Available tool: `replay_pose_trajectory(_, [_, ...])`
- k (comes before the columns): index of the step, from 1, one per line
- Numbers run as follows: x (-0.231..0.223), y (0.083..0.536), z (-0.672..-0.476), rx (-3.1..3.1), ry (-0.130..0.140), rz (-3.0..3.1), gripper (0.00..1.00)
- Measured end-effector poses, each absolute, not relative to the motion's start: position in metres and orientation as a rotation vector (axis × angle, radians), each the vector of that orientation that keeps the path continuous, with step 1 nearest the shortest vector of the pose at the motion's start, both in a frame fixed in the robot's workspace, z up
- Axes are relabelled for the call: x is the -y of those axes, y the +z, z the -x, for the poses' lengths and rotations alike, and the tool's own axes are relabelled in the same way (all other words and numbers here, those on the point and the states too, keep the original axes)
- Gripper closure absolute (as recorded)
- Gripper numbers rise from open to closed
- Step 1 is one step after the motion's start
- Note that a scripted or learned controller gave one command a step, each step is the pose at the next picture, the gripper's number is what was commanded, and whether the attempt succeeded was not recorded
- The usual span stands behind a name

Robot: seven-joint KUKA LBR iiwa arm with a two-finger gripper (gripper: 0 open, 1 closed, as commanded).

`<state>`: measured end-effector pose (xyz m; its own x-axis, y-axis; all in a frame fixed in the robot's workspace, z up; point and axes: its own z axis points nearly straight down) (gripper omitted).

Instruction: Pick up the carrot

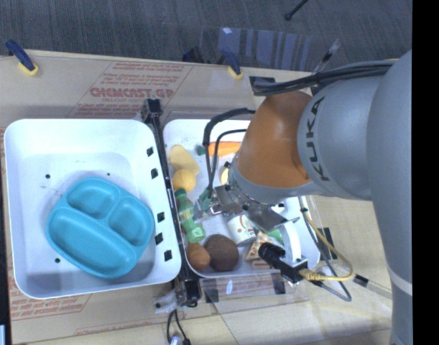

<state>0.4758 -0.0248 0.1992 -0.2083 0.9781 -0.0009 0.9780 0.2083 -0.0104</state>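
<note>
Carrot (227, 149) lies in the right-hand white bin (187, 129), toward its far end, and only a strip of its orange body shows beside the arm's orange band (276, 146), which hangs over it. Whether the gripper (233, 205), low over the middle of that bin and buried among cables and brackets, is clenched or released I cannot tell; nothing can be seen caught in it.

Working away from the carrot toward the near end of the bin: a pale yellow fruit-shaped piece (183, 158) sits just left of it against the dividing wall, with a second yellowish piece (183, 181) touching it below. Nearer still lies a green bottle-like thing (190, 219), and past that, at the bin's near edge, a small orange-brown ball (199, 256) touches a dark brown kiwi-like fruit (222, 252).

Left of the carrot's bin, the other white bin (32, 139) holds a blue divided plate (100, 225), resting flat and well apart from the carrot.
</note>
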Motion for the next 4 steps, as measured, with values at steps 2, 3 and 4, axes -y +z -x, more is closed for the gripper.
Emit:
replay_pose_trajectory(2, [-0.005, 0.202, -0.485, 1.904, 0.010, 2.492, 1.00])
replay_pose_trajectory(3, [-0.039, 0.207, -0.476, 1.064, 0.010, 2.950, 1.00])
replay_pose_trajectory(4, [-0.041, 0.216, -0.477, 1.088, 0.020, 2.933, 1.00])
